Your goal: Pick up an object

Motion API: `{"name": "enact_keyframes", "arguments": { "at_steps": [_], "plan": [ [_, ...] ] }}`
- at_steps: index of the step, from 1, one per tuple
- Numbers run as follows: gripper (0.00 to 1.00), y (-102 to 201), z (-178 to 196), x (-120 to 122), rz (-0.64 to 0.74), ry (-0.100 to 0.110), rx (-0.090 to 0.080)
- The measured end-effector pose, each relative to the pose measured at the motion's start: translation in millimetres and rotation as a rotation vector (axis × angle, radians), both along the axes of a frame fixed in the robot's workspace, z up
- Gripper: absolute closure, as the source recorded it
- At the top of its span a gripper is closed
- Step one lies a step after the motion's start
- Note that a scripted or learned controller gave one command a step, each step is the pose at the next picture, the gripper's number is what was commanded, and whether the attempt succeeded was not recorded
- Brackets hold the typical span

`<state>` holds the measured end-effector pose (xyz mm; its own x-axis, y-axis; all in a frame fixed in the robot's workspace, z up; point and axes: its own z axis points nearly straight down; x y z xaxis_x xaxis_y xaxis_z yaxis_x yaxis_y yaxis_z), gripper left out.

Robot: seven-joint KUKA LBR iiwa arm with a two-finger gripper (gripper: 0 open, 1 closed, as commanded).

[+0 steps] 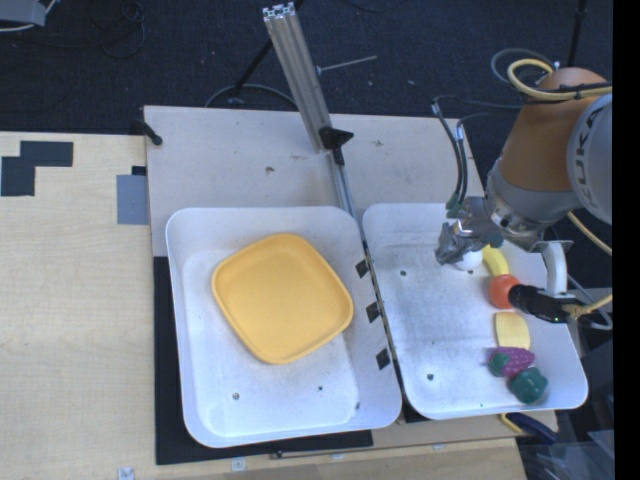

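Toys lie in a row along the right side of the right bin [430, 368]: a yellow piece [496, 261], an orange ball [502, 290], a yellow block [512, 330], a purple berry [512, 360] and a green one [530, 384]. The gripper [458, 248] hangs low just left of the top yellow piece, which the arm partly hides. I cannot tell how its grip stands. A yellow plate [282, 296] sits in the left bin [200, 388]
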<state>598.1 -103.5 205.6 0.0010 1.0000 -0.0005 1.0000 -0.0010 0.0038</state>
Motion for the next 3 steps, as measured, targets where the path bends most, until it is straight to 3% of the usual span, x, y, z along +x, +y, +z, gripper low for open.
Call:
{"name": "enact_keyframes", "arguments": {
  "at_steps": [1,3],
  "plan": [
    [1.0,-0.7,37.0,0.4,0.0,0.001,0.0],
    [1.0,103.4,35.9,-8.4,0.004,0.004,0.001]
  ]
}}
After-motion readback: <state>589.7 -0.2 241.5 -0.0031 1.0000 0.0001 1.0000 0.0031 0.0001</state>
